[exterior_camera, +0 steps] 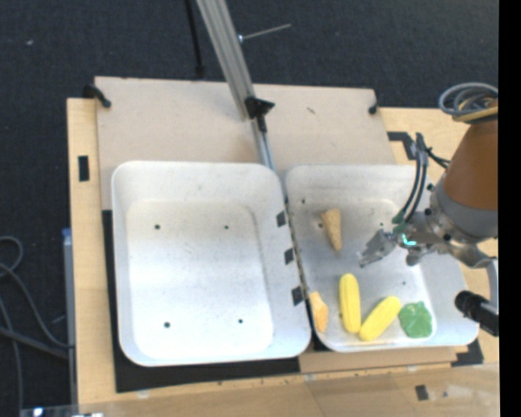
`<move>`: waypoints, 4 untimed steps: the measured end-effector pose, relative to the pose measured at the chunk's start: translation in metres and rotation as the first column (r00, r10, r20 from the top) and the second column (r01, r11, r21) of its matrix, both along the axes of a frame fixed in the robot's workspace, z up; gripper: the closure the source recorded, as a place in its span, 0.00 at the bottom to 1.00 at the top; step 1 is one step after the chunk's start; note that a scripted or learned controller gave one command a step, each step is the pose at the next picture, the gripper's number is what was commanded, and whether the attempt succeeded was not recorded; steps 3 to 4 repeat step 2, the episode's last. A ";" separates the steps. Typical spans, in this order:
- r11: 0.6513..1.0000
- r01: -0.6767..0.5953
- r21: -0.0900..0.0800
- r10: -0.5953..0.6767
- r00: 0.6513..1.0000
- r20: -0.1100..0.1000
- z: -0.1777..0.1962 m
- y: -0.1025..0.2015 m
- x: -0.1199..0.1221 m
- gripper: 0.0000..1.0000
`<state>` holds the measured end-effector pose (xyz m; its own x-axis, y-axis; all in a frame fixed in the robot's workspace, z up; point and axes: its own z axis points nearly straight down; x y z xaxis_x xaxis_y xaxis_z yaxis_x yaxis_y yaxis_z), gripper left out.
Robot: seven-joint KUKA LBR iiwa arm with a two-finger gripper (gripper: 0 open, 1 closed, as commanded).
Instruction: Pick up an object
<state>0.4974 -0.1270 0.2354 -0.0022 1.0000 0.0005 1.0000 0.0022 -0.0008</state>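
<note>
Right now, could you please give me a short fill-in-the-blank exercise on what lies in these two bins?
1. The claw hovers over the ____ bin.
2. The green object lies beside a ____ object.
3. The tan cone lies in the same bin as the ____ yellow pieces, one being the upright one.

Missing words: right; yellow; two

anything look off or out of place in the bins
One thing: a small orange piece sits at the right bin's left edge, by the divide between the bins, rather than down on the floor with the two yellow pieces, the green one and the tan cone. Nothing looks spilled or damaged.
</note>
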 end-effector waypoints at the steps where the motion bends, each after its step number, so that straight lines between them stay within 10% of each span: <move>1: 1.000 0.003 -0.001 -0.003 1.000 0.004 0.002 0.000 0.001 0.00; 4: 1.000 0.004 -0.002 -0.004 1.000 -0.001 -0.042 0.000 -0.005 0.00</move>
